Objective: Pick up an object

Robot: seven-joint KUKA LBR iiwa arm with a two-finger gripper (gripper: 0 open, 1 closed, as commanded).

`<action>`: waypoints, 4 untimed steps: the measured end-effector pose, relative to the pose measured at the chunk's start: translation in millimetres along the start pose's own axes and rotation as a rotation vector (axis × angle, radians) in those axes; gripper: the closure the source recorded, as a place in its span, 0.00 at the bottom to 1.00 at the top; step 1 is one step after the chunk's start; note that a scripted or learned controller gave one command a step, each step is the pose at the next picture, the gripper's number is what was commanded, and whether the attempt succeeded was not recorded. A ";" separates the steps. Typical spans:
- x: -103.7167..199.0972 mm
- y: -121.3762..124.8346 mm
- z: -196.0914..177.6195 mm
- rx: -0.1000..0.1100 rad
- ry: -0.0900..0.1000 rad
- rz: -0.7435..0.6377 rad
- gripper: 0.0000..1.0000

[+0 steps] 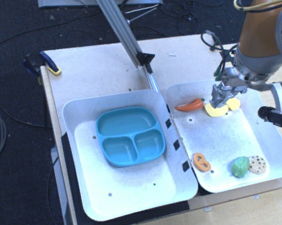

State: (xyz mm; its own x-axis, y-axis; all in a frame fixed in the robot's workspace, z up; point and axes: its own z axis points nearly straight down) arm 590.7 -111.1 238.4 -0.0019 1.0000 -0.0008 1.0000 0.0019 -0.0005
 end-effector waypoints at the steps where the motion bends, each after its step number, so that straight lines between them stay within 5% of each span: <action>1: 45.8 -24.5 -0.3 0.001 0.001 -0.002 1.00; 4: 184.1 -56.6 10.7 0.001 0.000 -0.001 1.00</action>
